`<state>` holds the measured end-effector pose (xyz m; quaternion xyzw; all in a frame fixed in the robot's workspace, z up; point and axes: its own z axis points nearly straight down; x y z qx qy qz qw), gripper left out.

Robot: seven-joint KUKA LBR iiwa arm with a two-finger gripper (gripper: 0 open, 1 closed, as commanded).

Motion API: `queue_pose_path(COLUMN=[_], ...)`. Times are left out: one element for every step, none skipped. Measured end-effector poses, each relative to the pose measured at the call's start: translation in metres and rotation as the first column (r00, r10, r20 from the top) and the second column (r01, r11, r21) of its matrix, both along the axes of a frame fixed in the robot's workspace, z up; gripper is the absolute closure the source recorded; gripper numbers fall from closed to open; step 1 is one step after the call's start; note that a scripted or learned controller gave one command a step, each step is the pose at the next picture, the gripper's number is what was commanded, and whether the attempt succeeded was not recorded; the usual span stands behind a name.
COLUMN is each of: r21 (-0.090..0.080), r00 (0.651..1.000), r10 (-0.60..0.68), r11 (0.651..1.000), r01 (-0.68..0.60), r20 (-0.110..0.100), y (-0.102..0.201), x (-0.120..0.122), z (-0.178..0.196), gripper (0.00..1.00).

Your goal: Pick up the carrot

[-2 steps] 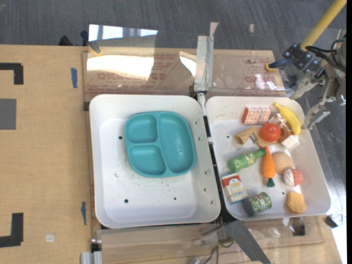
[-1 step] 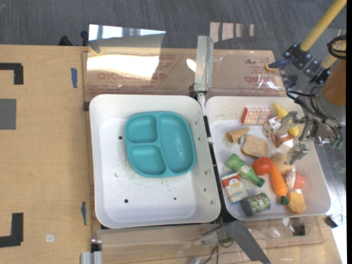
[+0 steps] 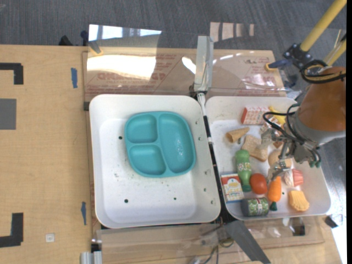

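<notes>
At the right bin's [image 3: 325,202] near edge lies a green can [image 3: 257,206], with a small carton [image 3: 232,187] beside it toward the bin's left wall and a yellow piece [image 3: 298,201] toward the near right corner. Just behind the can the carrot [image 3: 274,190] stands next to a tomato [image 3: 258,182]. The gripper [image 3: 281,166] hangs right above the carrot's top; I cannot tell whether its claw is parted or grips anything. Farther back lie a green bottle [image 3: 242,162] and bread pieces [image 3: 252,145]. The left bin [image 3: 110,202] carries a teal divided plate [image 3: 160,143] near its centre.
</notes>
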<state>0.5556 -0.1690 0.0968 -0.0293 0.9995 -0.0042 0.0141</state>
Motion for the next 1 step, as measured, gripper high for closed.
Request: queue_pose_path(r21=[-0.002], r00=[0.995], r10=[-0.104], r11=[0.995], r01=[0.104], r20=[0.008], y=[0.0135], x=[-0.0449], z=[0.0002], gripper=[0.00])
